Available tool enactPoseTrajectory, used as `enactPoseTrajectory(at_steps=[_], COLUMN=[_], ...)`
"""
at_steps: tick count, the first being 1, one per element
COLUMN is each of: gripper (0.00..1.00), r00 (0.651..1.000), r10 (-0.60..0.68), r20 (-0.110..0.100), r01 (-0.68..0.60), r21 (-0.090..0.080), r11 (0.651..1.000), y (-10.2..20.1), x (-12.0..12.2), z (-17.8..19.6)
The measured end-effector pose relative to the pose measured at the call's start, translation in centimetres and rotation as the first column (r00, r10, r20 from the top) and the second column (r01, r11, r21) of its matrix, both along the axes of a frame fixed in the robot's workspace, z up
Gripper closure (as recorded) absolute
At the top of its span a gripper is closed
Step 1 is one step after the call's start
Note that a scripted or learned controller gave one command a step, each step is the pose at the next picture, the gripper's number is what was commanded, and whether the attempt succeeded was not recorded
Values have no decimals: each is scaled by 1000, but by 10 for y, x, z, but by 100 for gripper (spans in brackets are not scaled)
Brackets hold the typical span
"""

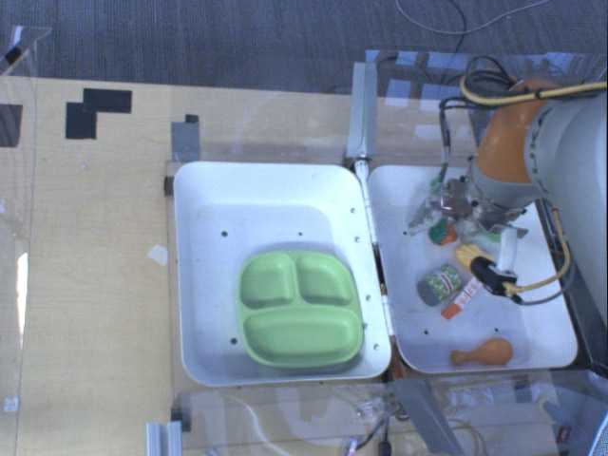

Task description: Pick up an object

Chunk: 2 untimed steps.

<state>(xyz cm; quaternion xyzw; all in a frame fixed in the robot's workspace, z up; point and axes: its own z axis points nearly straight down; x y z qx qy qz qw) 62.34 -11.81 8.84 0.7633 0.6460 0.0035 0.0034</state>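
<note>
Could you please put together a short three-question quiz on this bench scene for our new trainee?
1. True or false: the green divided plate lies in the left bin.
2. Which thing lies nearest the front edge of the right bin?
A. the tan drumstick-shaped toy
B. the small can
C. the red and white tube
3. Fill in: the arm's claw is over the ____ bin.

Key
1. True.
2. A. The toy lies at the front, with the can and the tube further back near the middle.
3. Right. It sits at that bin's back part, by a small red and green thing.
</note>
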Motion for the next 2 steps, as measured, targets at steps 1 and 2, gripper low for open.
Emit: enactPoseTrajectory(at_steps=[1,2], gripper=[100,100], r00=[1000,993], r10=[4,117], r20=[5,-4], r01=[-4,-117], r21=[2,1], r11=[1000,993], y=[2,51], x=[2,-6], z=[12,98])
